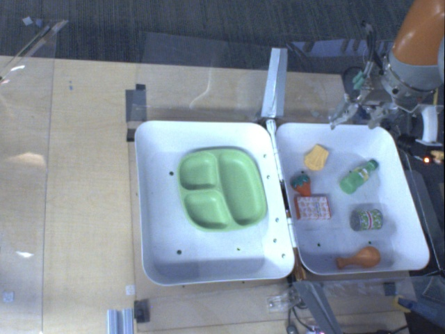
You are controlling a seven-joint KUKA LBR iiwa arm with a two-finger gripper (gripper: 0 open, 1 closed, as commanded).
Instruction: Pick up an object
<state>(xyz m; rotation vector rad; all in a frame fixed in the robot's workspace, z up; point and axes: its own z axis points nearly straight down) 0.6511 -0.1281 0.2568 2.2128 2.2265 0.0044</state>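
Green bottle (359,177) | lies tilted in right bin (410,186), below pincer (363,110) | pincer state: cannot tell (too blurred) | probably light, stiff, smooth, may roll | best taken across its body, not cap

The arm (419,37) shows a rounded, glossy orange shell at its upper part, with a pale grey ring below it. Under the ring sits a cluttered wrist assembly of dull silver metal brackets and dark fittings. Thin cables run along it, 1 with a small green connector. A white block shows beside the wrist, partly hidden and too blurred for detail.
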